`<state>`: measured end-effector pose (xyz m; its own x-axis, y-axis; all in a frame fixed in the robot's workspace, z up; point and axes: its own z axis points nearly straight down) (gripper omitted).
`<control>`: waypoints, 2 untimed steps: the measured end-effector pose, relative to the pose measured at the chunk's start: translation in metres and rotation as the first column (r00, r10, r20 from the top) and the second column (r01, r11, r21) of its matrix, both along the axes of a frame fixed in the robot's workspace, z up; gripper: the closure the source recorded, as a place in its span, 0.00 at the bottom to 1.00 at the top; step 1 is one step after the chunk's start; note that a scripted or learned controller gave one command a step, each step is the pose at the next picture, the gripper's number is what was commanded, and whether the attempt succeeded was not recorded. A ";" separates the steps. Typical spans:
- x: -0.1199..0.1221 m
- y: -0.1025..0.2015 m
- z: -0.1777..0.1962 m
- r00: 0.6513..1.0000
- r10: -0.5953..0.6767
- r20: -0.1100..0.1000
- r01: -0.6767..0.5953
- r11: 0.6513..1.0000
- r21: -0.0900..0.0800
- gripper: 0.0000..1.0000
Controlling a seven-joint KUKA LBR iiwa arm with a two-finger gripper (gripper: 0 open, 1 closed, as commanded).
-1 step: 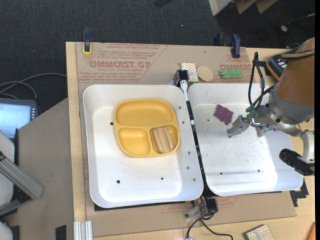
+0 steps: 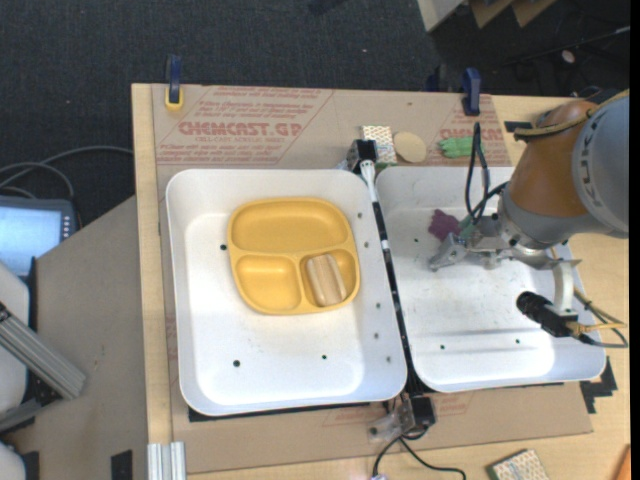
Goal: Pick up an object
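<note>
In the left bin (image 2: 200, 348), a yellow divided tray (image 2: 270, 230) carries a tan block (image 2: 323, 279) in its lower right compartment. Farther back, in the right bin (image 2: 480, 353), the gripper (image 2: 445, 255) hovers just below a small purple object (image 2: 442, 224).

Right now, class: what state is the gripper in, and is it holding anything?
Gripper: low in the right bin, next to the purple object; open or closed cannot be told, and no hold is visible.
</note>
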<state>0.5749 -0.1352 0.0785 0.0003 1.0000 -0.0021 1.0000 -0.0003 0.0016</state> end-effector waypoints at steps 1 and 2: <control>0.068 -0.049 0.007 1.000 0.001 0.007 -0.001 1.000 -0.003 0.00; 0.094 0.022 0.007 1.000 0.007 0.004 -0.007 1.000 0.003 0.00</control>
<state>0.6687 -0.1129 0.0852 -0.0067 1.0000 0.0005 1.0000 0.0067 0.0059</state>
